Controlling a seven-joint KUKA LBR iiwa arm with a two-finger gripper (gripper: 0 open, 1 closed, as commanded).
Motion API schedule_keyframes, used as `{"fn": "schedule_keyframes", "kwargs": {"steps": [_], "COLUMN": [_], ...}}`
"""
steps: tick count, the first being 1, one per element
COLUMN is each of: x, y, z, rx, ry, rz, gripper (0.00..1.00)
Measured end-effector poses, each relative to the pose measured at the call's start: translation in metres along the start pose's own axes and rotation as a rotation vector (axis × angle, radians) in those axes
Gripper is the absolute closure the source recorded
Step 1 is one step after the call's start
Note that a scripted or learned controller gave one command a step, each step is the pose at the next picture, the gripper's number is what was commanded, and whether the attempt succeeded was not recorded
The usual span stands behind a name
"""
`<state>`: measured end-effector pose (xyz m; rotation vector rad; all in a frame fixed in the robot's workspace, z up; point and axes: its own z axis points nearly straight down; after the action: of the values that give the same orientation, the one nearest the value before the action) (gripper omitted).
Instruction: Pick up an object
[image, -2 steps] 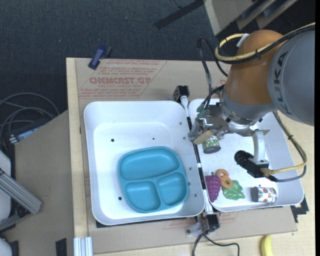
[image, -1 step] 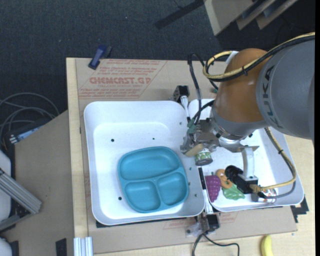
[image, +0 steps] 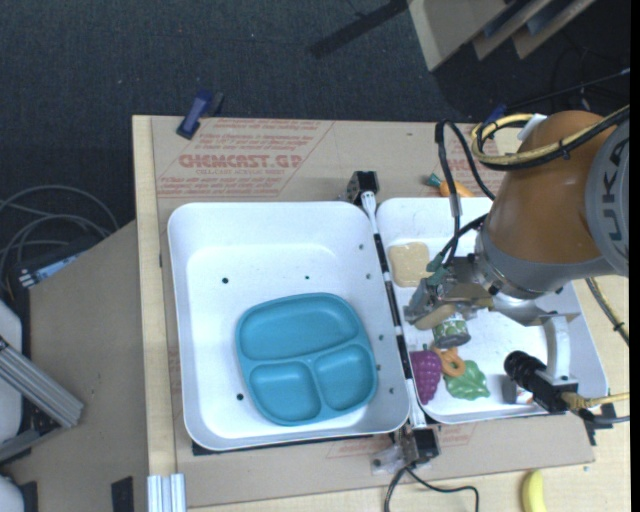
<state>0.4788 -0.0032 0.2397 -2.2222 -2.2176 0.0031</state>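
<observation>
My gripper (image: 437, 303) is down in the right bin (image: 432, 212), near its left wall. Just under it lies a small greenish, can-like thing (image: 452, 329), partly hidden by the gripper; whether it is held is unclear. A beige block (image: 408, 262) lies just behind the gripper. In front of it are a purple bunch of grapes (image: 426, 373) and a green and orange toy (image: 463, 379).
The left bin (image: 200, 250) holds a blue divided tray (image: 305, 356). A ridge with black clips (image: 362, 186) separates the two bins. On the bench lie a blue clip (image: 198, 113) at the back left and a yellow thing (image: 533, 490) at the front right.
</observation>
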Motion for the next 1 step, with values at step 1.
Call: {"fn": "schedule_keyframes", "kwargs": {"steps": [1], "x": [0.0302], "y": [0.0374], "z": [0.0158], "rx": [-0.004], "ry": [0.0], "rz": [-0.003], "gripper": [1.0]}}
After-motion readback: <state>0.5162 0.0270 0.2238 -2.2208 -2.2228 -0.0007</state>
